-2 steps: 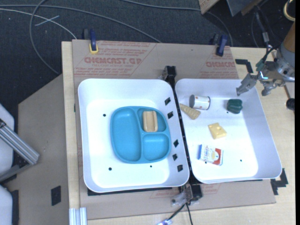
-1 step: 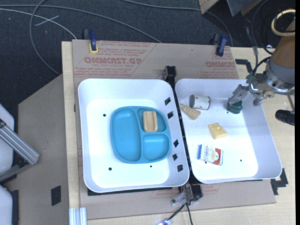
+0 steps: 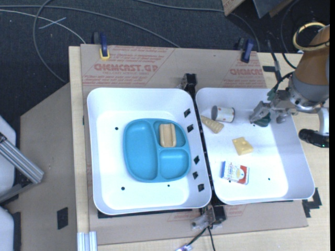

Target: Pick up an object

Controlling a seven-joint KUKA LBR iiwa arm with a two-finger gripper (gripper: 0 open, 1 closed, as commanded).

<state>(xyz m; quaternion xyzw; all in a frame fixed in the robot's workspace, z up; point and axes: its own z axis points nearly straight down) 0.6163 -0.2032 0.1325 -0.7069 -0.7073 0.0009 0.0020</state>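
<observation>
The arm (image 3: 313, 61) hangs over the right bin (image 3: 293, 166), its gripper (image 3: 264, 116) low near the far wall. Something dark green sits at the fingertips, though whether the fingers are shut on it or apart cannot be told from this angle. Candidates lie close: a can (image 3: 224, 113), a tan wedge (image 3: 211, 124), a yellow block (image 3: 242, 146) and a small box (image 3: 234, 172). The left bin's blue tray (image 3: 141, 153) carries a bread-like piece (image 3: 167, 135). The likely risk: a descent so near the wall clips it, or the fingers close on nothing.
</observation>
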